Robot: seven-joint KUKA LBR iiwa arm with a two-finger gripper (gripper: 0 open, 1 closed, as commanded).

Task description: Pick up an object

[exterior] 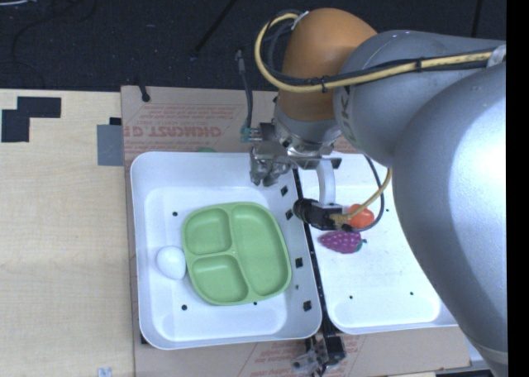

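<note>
- Two white bins are seen side by side on a cardboard sheet [186, 121], which lies on the pale wooden table [58, 226].
- In the left bin [216, 175], a green divided plate [235, 251] is laid flat near the middle, with three compartments.
- A small white egg-shaped object [171, 262] is seen touching the plate's left edge, on the bin floor.
- In the right bin [388, 284], a purple bunch of toy grapes [340, 241] is found near the dividing wall, in the far half.
- An orange-red rounded object [362, 217] is seen just behind the grapes, very close to them; contact cannot be judged.
- The jaws are held above the far right corner of the left bin, close to the wall shared by the bins; whether they are apart or together cannot be told, and nothing is seen between them.
- The grey arm [446, 169] is seen reaching in over the right bin, with its orange band [324, 40] above the wrist.
</note>
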